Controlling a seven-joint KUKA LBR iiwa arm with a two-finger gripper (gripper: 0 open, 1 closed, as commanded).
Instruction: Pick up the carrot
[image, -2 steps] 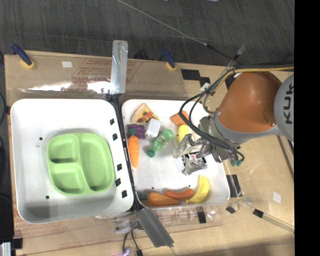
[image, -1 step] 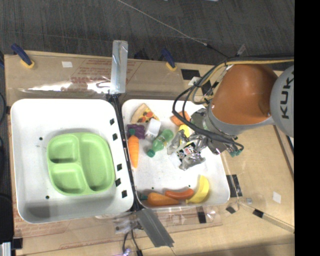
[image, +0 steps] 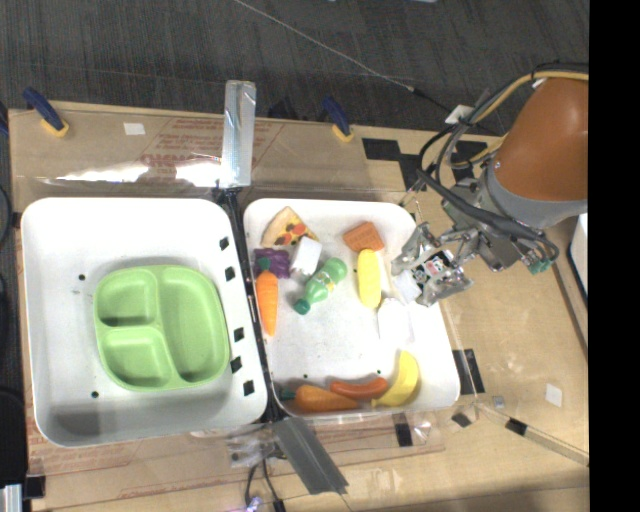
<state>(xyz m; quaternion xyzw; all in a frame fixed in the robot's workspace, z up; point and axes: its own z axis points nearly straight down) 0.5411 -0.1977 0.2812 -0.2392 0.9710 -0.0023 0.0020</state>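
Camera view looks down on two white bins side by side: the left bin (image: 40, 300) bears a green divided plate (image: 160, 327), and the right bin (image: 430, 350) holds a scatter of toy food. The carrot (image: 267, 301) lies against the left wall of the right bin, pointing near and far, just near a purple piece (image: 270, 263) and to the left of a small green bottle (image: 321, 284). Other items in that bin include a pizza slice (image: 286, 228) at the far left corner, an orange wedge (image: 364, 237), a yellow corn cob (image: 369, 277), a banana (image: 402, 379) and a sausage (image: 358, 387) along the near wall. The gripper (image: 428, 272) hangs at the right rim of the right bin, well apart from the carrot, with most of the bin's width between them. Whether it is released or clenched I cannot tell; nothing sits in it. By my judgement the task is barely begun: the carrot is untouched, and the approach across the bin, the descent, the grasp and the lift all remain.
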